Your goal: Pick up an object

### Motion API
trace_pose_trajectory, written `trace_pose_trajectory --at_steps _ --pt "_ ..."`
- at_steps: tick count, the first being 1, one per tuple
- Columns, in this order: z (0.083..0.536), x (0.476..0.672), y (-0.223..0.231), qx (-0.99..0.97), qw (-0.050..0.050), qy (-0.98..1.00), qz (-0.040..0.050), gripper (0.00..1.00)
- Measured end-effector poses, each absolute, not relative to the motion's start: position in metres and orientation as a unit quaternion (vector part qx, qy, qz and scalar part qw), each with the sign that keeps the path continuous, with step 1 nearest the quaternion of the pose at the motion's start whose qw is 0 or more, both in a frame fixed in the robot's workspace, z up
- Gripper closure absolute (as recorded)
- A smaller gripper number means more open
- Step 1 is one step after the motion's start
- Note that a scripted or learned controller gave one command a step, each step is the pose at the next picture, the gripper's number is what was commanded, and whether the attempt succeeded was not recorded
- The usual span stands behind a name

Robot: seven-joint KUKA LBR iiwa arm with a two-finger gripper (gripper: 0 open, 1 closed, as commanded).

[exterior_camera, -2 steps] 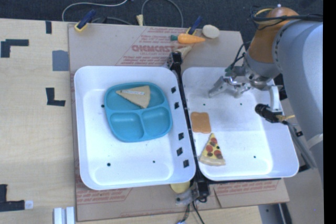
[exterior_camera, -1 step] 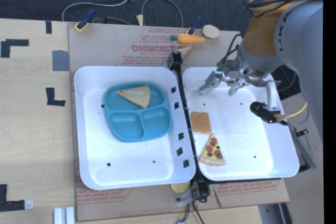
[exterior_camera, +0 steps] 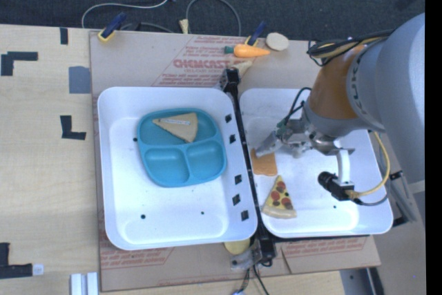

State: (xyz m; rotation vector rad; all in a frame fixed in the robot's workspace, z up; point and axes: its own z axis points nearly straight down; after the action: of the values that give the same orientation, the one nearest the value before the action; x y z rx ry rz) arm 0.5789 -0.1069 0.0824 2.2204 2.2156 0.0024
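In the right bin (exterior_camera: pixel 366 217), a flat orange-brown toast slice (exterior_camera: pixel 264 165) lies by the left wall. A pizza slice (exterior_camera: pixel 279 198) with red toppings rests just below it. My gripper (exterior_camera: pixel 271 144) hangs low over the toast's upper edge, coming in from the right under the arm's orange band. It is very close to the slice, and I cannot make out whether it touches it. In the left bin (exterior_camera: pixel 117 217) sits a blue divided plate (exterior_camera: pixel 181 157) with a tan bread wedge (exterior_camera: pixel 178 126) in its top compartment.
A black divider (exterior_camera: pixel 238 148) runs between the two bins. A toy carrot (exterior_camera: pixel 250 50) and a beige disc (exterior_camera: pixel 277 42) lie on the cardboard behind the bins. A yellow cable (exterior_camera: pixel 373 195) loops off the wrist over the right bin.
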Motion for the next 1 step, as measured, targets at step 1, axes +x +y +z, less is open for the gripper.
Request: trace_pose_trajectory --at_steps 1 --pt "0.0865 0.6598 -0.1701 0.707 0.005 0.707 0.0018 0.00"
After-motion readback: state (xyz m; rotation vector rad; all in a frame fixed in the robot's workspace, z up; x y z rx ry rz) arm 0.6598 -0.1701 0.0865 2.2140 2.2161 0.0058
